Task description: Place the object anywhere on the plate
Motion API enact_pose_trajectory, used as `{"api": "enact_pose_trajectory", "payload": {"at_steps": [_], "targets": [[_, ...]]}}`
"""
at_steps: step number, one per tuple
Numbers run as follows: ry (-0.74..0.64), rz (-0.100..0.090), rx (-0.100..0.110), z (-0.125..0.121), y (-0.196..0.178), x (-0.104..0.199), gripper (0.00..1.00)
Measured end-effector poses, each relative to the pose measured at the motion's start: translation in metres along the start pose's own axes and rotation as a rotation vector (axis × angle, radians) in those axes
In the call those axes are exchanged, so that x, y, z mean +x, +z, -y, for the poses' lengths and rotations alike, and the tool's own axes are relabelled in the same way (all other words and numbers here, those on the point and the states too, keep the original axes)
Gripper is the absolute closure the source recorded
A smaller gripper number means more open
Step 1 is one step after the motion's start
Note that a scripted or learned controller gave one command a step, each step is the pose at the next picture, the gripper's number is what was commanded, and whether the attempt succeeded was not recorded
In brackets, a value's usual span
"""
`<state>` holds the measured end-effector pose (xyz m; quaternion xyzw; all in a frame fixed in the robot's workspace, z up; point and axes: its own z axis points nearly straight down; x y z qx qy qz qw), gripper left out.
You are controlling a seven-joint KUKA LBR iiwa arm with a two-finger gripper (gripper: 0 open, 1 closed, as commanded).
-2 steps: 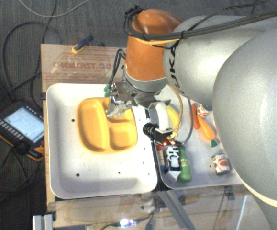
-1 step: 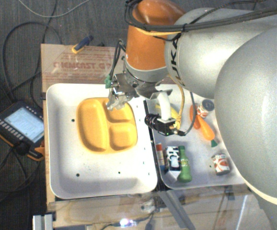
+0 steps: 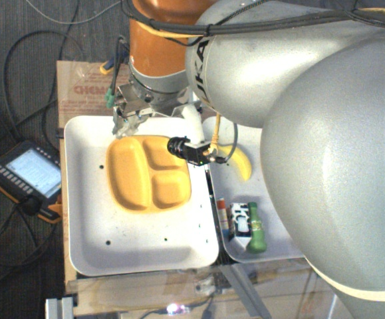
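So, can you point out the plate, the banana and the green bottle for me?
Plate (image 3: 129, 171): camera view, on its large left compartment.
Banana (image 3: 243, 165): camera view, on its curved middle.
Green bottle (image 3: 255, 234): camera view, on its lower body.

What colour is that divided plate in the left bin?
Yellow-orange, plain; the divided plate shows best in the camera view.

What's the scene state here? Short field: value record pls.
plate: yellow divided plate in left bin, nothing visible on it
gripper: gripper above the plate's far edge; finger state unclear
right bin: right bin holds a banana, a green bottle and a marker
arm: grey arm covers much of the right bin
task status: no object on the plate yet
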<state>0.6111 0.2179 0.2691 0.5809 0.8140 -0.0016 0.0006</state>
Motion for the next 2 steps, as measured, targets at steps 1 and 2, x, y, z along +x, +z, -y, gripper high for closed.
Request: {"api": "enact_pose_trajectory", "payload": {"at_steps": [1, 2], "targets": [[0.0, 0.001, 0.0, 0.0, 0.0, -0.0001, 0.0], [0.0, 0.002, 0.002, -0.0001, -0.0085, -0.0001, 1.0]]}}
